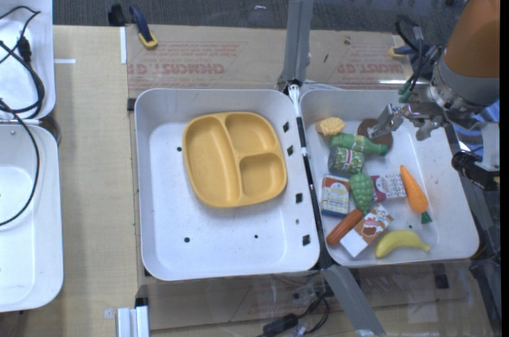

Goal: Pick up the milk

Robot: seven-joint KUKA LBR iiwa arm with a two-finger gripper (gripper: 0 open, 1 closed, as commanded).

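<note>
Dark carpet runs behind the desk, where you see two white bins side by side. Your left bin holds a yellow divided plate. Your right bin is crowded: the milk lies left of centre, beside a green vegetable, with a carrot and banana lower right. Your end effector hovers at the bin's upper right, fingers spread apart, gripping nothing, well apart from the milk.
</note>
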